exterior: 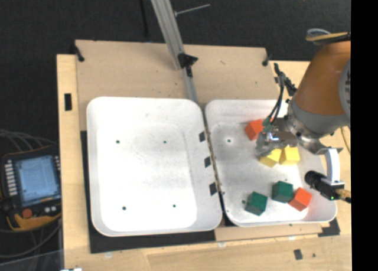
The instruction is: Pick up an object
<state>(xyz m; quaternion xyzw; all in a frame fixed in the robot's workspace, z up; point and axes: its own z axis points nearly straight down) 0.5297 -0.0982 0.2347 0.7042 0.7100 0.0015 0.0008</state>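
Yellow blocks (280, 157) just below gripper (269, 139), orange block (254, 129) beside it; finger state cannot tell.

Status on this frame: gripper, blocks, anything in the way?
Gripper low in right bin, between orange block and yellow blocks. No grasp visible. Blocks crowd it closely.

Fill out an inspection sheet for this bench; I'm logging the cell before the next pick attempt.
Surface: wooden bench with left bin and right bin.
Job's things: in right bin, orange block, two yellow blocks, two green blocks, orange-red block.
Clutter: nothing seen.
Grippers: end effector low over the yellow blocks; grasp unclear.
Cables: black cable along the arm.
Surroundings: teach pendant at left, metal pole.
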